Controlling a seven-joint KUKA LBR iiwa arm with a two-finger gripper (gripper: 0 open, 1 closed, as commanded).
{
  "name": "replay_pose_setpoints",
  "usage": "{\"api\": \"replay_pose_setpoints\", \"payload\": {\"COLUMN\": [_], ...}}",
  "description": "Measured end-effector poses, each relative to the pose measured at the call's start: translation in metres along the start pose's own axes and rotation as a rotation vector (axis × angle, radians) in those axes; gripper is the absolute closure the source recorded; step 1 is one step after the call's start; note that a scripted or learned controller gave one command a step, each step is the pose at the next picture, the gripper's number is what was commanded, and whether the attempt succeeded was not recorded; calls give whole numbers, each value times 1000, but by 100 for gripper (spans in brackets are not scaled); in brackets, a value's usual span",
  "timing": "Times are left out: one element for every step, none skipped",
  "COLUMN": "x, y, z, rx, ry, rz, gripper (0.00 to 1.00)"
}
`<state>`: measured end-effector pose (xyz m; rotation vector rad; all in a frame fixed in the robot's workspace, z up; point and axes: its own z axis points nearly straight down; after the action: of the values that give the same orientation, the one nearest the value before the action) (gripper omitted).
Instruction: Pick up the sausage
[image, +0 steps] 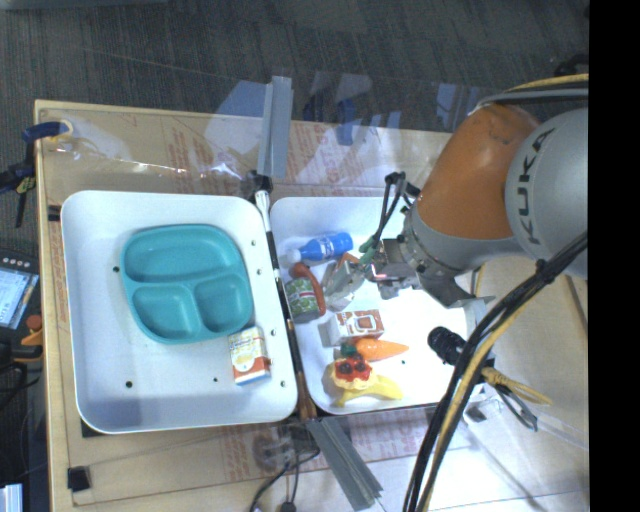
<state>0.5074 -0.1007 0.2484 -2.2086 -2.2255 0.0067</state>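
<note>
Camera view: curved reddish sausage (312, 283) lies beside a green can (300, 298); tool (345, 285) state unclear.

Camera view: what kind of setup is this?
Likely a robot picking test bench in a lab: a grey and orange arm reaches over two white bins, one holding toy food such as a carrot and a banana, the other a teal tray.

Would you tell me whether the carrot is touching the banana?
Apart: the camera view shows white bin floor between the carrot and the banana.
</note>
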Motion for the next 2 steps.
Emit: {"api": "replay_pose_setpoints", "payload": {"x": [-29,-39], "y": [82,127], "z": [132,153], "rx": [-15,-10], "ry": [-3,-7], "rz": [-191,-233], "gripper": [0,0]}}
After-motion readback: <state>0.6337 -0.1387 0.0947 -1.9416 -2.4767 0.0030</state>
